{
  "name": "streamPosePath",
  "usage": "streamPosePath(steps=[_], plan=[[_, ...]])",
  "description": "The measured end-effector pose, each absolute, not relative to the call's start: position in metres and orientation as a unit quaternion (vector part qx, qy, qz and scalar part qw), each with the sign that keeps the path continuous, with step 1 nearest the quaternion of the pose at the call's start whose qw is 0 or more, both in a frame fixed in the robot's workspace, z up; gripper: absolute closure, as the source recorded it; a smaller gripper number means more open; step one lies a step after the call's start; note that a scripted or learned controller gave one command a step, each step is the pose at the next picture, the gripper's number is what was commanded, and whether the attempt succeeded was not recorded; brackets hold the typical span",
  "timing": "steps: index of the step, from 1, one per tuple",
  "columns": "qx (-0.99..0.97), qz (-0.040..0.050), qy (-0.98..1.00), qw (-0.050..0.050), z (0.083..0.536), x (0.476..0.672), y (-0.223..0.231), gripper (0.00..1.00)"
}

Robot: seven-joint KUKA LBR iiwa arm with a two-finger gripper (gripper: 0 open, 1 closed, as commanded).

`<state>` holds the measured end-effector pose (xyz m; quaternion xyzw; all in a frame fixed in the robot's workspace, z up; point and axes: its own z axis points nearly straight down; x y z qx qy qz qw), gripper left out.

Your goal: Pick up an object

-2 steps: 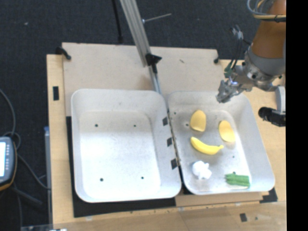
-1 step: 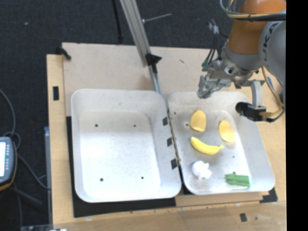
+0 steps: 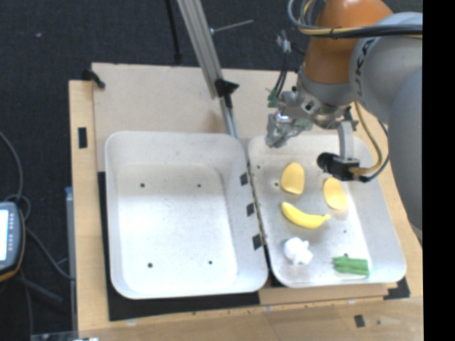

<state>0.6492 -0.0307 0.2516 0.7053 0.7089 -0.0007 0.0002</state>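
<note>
Yellow plastic pieces dominate the right white bin (image 3: 384, 219): a curved yellow toy banana (image 3: 304, 217), a rounded yellow wedge (image 3: 292, 178) just above it, and a second yellow wedge (image 3: 335, 194) to its right. A small white lumpy figure (image 3: 297, 251) and a flat green ridged piece (image 3: 351, 265) lie along the near edge. The left white bin (image 3: 121, 155) sits alongside on the desk (image 3: 142, 98).

My tool (image 3: 279, 130) hangs over the far left corner of the right bin, nothing visibly held. I cannot tell how wide it stands; the tip is too small and dark to resolve.

Key relation: the rounded yellow wedge lies nearest, toward the camera from my tool and slightly right. The banana is further along the same line, long axis running left to right, slightly tilted. Judgement: approach stage, no object picked yet.
</note>
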Motion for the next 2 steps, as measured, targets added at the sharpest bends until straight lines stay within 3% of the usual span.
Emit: streamPosePath(steps=[2], plan=[[0.705,0.0005,0.709,0.001,0.234,0.666,0.061,1.0]])
